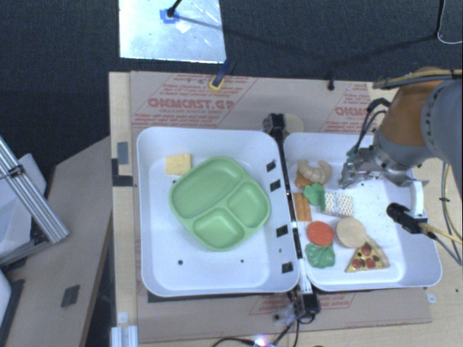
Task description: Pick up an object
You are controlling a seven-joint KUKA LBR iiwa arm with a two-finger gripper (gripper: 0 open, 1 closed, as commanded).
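Just above right bin floor (pixel 376 194) — claw (pixel 349 176), near croissant (pixel 313 170)

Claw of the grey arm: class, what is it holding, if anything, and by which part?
Nothing visible. The claw hangs over bare floor of the right white bin, apart from the pale croissant-shaped toy.

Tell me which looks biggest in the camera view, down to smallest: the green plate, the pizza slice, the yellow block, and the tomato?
1. Green plate, by far the biggest.
2. Pizza slice.
3. Yellow block and tomato look about the same size, so I can't rank those two.
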